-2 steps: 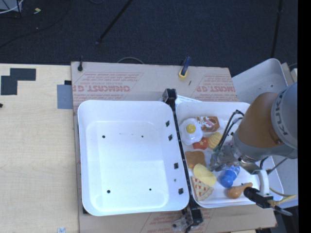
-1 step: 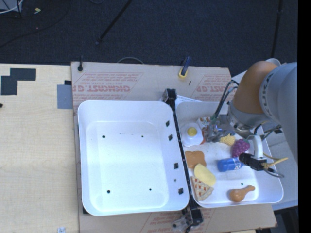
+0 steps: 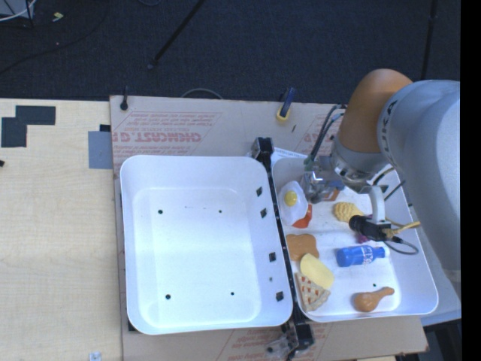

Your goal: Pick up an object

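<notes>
While the gripper (image 3: 322, 190) hovers low over the right bin (image 3: 421, 277), probably the approach step; can't tell its finger state; next it must drop onto something.

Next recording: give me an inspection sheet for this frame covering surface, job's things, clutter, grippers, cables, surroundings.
Surface: left bin and right bin side by side on a cardboard sheet.
Job's things: in the right bin, fried egg toy, blue bottle, drumstick, yellow wedge, waffle piece, brown piece.
Clutter: nothing seen.
Grippers: gripper low over the right bin's far end; jaws' state unclear.
Cables: black cables along the wrist.
Surroundings: clamp at the cardboard's far edge; dark floor.
</notes>
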You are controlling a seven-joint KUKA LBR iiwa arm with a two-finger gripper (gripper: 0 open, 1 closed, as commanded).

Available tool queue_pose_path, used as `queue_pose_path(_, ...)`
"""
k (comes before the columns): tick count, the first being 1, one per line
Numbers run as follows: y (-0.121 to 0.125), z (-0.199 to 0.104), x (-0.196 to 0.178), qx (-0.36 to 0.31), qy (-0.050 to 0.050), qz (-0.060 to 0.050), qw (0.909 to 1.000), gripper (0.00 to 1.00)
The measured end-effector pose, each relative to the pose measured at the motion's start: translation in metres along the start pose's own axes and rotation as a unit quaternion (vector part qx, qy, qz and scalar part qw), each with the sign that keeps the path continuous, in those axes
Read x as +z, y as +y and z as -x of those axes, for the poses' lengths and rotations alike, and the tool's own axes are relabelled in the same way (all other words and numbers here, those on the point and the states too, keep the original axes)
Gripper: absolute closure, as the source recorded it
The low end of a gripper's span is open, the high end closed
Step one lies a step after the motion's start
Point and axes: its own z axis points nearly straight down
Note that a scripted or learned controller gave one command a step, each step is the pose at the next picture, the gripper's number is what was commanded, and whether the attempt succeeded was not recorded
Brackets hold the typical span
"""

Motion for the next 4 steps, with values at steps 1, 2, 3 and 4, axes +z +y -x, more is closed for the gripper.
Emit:
queue_pose_path(1, -0.0084, -0.0019, 0.0077, 0.004, -0.007, 0.011, 0.9999, 1.00)
queue_pose_path(2, -0.0004, -0.0015, 0.0084, 0.005, -0.008, -0.002, 1.0000, 1.00)
queue_pose_path(3, -0.0013, 0.0003, 0.0102, 0.006, -0.009, -0.002, 0.9999, 1.00)
queue_pose_path(4, -0.0016, 0.0032, 0.0119, 0.007, -0.008, -0.002, 0.9999, 1.00)
